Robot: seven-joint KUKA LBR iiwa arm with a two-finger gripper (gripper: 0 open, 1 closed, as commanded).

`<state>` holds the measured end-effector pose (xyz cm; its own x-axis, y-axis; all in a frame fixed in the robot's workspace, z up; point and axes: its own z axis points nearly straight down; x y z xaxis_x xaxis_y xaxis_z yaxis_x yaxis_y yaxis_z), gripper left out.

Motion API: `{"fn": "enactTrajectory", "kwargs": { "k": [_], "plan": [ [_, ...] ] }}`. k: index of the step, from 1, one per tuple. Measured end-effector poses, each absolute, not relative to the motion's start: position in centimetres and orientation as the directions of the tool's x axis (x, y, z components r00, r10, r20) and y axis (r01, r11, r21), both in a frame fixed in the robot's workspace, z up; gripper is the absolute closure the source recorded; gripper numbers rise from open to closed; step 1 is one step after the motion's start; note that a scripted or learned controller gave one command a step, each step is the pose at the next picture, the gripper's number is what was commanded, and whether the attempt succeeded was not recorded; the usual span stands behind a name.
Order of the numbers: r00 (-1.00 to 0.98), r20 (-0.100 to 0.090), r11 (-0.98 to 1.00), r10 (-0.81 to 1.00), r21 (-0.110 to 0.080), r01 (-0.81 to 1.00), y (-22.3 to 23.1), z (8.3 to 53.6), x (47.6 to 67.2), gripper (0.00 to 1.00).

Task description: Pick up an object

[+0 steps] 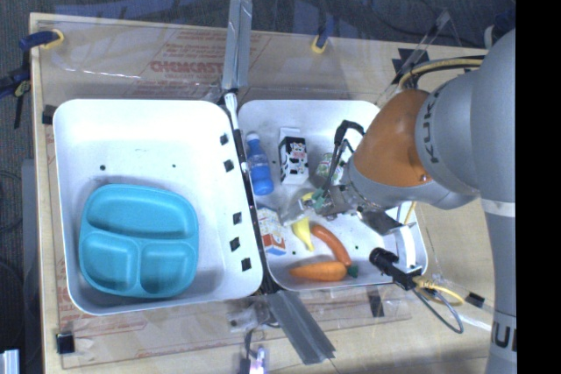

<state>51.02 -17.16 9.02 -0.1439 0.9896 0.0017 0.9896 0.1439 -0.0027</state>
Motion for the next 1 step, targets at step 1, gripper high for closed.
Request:
{"fn": "enactTrajectory", "kwargs": {
  "k": [1],
  "plan": [
    [-0.148,0.002,0.148,0.989,-0.005,0.989,-17.25,9.83,51.08,1.0]
  ]
}}
